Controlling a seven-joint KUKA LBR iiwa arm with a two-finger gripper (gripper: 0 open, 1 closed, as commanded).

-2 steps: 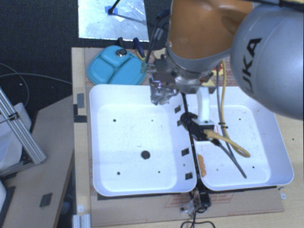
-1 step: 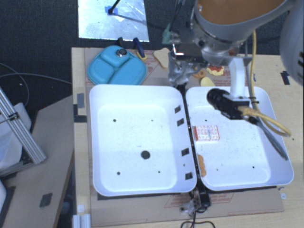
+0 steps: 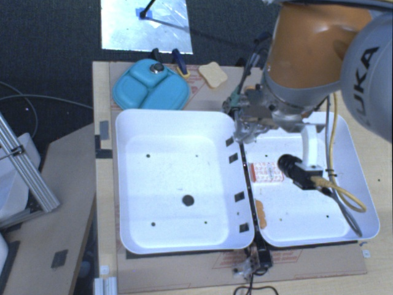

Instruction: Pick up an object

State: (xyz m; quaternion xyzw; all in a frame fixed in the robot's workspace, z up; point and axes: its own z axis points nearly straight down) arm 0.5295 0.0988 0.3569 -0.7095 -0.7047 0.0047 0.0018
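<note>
A small red-and-white box (image 3: 268, 173) lies in the right bin (image 3: 344, 223), near its left wall. A thin tan piece (image 3: 260, 214) rests against that same wall, closer to the front. The grey arm with its orange band (image 3: 307, 35) hangs over the back of the right bin. Its gripper (image 3: 244, 126) sits low over the divider between the two bins, behind and to the left of the box. A black fitting with a yellow cable (image 3: 298, 171) hangs just right of the box.
The left bin (image 3: 132, 226) shows bare white floor with a few dark spots. Behind the bins lie a blue lidded container (image 3: 151, 86), a tan sponge-like piece (image 3: 213, 74) and a shiny sheet (image 3: 146, 17). A metal rail (image 3: 21, 165) stands at far left.
</note>
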